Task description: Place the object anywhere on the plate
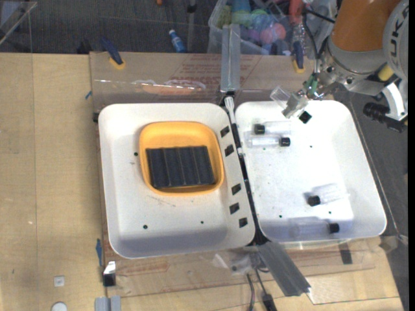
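Two bins: your hand is over right bin's back edge, grip state unclear; black object on plate, well apart.

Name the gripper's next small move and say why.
Probably carry left, toward the yellow plate in the left bin. The gripper hangs over the right bin's far edge with a clear object at its tip. The plate carries a dark ribbed block, leaving its rim free.

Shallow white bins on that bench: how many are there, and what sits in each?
2. The left shallow white bin holds an orange plate with a dark ribbed block. The right shallow white bin holds small clear pieces with black caps; some are hard to make out.
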Motion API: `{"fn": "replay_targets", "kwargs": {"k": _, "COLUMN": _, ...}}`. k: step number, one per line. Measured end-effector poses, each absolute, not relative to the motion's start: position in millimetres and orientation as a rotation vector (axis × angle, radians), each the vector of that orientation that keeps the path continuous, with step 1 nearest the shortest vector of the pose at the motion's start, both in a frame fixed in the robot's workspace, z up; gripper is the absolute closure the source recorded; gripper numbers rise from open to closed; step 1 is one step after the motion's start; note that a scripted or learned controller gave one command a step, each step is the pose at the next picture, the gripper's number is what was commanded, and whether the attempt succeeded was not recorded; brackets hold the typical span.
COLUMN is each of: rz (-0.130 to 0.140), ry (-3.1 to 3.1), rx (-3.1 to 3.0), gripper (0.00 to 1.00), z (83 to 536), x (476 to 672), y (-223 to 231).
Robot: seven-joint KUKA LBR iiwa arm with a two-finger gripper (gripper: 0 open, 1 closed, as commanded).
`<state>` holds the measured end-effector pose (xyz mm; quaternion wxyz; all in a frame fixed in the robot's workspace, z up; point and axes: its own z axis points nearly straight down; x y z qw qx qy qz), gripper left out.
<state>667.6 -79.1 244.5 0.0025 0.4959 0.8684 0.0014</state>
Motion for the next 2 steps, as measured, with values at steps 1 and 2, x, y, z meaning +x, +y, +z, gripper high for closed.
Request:
{"fn": "replay_targets", "kwargs": {"k": 1, "rz": 0.004, "ry": 2.909, "rx": 1.165, "gripper": 1.00, "z": 293, "x": 667.9, "y": -87}}
{"fn": "replay_targets", "kwargs": {"k": 2, "rz": 0.002, "ry": 2.994, "rx": 0.921, "gripper": 1.00, "z": 358, "x": 661.9, "y": -139}}
